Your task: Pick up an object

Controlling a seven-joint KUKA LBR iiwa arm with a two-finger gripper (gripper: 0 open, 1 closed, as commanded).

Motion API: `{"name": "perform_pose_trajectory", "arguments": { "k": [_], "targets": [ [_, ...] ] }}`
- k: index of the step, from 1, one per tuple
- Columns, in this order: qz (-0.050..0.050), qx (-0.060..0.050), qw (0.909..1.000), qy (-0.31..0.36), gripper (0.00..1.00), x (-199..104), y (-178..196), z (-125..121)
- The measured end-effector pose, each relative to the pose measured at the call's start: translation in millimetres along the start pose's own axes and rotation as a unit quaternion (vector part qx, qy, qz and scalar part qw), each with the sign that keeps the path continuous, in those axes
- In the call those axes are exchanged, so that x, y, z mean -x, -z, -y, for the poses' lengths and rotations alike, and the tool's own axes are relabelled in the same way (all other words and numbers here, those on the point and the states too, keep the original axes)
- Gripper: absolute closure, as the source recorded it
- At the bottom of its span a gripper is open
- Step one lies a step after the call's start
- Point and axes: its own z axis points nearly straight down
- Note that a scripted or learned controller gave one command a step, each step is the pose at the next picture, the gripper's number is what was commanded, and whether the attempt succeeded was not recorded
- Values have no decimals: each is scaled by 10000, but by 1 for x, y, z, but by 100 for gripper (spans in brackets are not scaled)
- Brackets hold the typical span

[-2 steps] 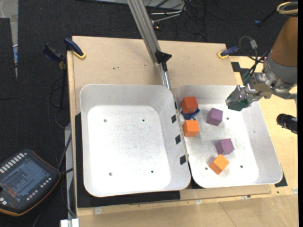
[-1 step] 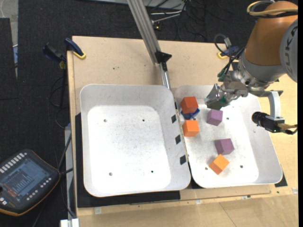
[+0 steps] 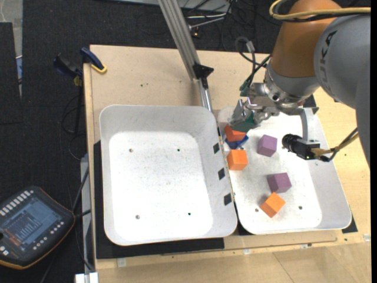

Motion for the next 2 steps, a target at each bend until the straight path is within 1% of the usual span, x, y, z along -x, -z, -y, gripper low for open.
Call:
{"name": "perform_pose_trajectory", "arguments": {
  "k": [1,2],
  "targets": [
    [2,-2,10000,-3,100,-49,-17,-18],
    [-5,12,10000,-3,100,-103,-15,-46]
  ]
}}
